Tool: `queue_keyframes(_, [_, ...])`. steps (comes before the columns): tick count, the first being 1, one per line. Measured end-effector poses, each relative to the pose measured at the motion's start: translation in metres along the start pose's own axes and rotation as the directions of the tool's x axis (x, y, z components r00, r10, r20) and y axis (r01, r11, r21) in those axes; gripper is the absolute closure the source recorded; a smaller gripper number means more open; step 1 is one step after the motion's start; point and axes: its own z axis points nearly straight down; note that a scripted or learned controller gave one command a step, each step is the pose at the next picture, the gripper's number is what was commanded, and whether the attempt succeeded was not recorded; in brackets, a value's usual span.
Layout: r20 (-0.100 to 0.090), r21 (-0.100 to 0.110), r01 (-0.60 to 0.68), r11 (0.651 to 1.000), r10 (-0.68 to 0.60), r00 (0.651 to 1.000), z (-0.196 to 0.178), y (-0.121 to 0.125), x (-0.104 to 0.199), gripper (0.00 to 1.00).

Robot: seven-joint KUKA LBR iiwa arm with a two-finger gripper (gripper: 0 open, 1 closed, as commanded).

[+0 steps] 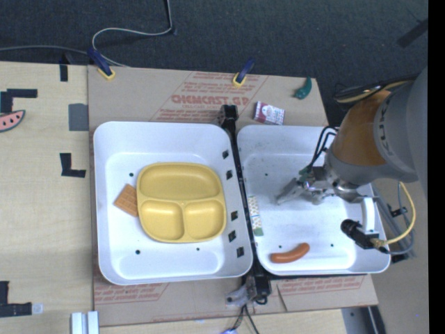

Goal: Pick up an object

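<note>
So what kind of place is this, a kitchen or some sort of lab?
Most likely a robot lab test bench, not a kitchen: two white bins clamped onto cardboard, a toy sausage and yellow divided plate as props, and loose cables.

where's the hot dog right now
In the camera view, the hot dog lies in the right bin, near its front wall, below and left of the pincer.

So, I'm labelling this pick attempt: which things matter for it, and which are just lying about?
In play: hand; sausage, lying in the right bin.
Lying about: yellow tray, cracker, left bin, packet, clips.
</note>
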Motion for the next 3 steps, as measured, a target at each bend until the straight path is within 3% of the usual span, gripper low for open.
queue_keyframes(1, [0.003, -0.005, 0.0, 1.0, 0.0, 1.0, -0.01, 0.001, -0.001, 1.0])
queue_keyframes(2, [0.003, -0.004, 0.0, 1.0, 0.0, 1.0, -0.01, 0.001, -0.001, 0.0])
queue_keyframes(3, [0.001, -0.004, 0.003, 1.0, -0.003, 1.0, 0.0, 0.041, 0.044, 0.0])
